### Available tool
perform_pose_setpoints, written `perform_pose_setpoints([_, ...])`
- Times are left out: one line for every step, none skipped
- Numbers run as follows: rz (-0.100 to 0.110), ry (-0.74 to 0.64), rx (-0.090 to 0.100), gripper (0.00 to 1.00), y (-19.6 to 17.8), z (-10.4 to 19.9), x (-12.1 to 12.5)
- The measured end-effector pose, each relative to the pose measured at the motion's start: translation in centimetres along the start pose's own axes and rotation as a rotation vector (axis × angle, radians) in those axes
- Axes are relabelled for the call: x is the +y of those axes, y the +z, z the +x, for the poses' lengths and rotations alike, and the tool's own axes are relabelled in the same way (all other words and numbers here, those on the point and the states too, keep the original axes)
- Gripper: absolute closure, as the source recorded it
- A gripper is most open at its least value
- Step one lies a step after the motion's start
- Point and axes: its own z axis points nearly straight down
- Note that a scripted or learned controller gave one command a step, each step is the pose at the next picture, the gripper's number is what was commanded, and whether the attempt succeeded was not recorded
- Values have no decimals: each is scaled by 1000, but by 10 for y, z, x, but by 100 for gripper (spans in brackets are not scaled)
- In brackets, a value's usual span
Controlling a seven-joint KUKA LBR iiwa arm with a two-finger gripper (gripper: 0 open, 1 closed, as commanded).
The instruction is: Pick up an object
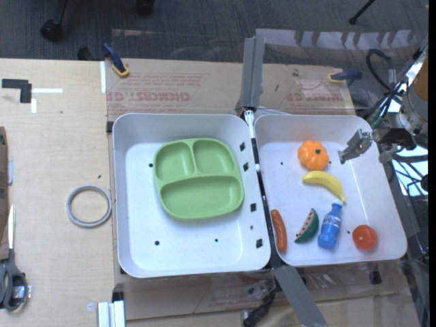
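Observation:
The right bin (381, 203) holds an orange pumpkin (313, 154), a yellow banana (325, 184), a blue bottle (330, 227), a watermelon slice (308, 226), a red sausage (278, 230) and a small orange fruit (364, 237). My gripper (368, 150) hangs over the bin's far right corner, to the right of the pumpkin and above the banana's level. Its two grey fingers stand apart with nothing between them. The arm enters from the right edge.
The left bin (133, 203) carries a green divided plate (199, 178). On the bench to the left lie a roll of tape (89, 205) and scissors (12, 285). Cables (388, 80) hang behind the right bin, near the arm.

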Motion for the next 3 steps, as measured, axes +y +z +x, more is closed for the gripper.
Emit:
perform_pose_setpoints([1, 0, 1, 0, 157, -2, 74])
perform_pose_setpoints([-2, -3, 0, 0, 193, -16, 118])
perform_pose_setpoints([-2, -4, -1, 100, 183, -16, 118])
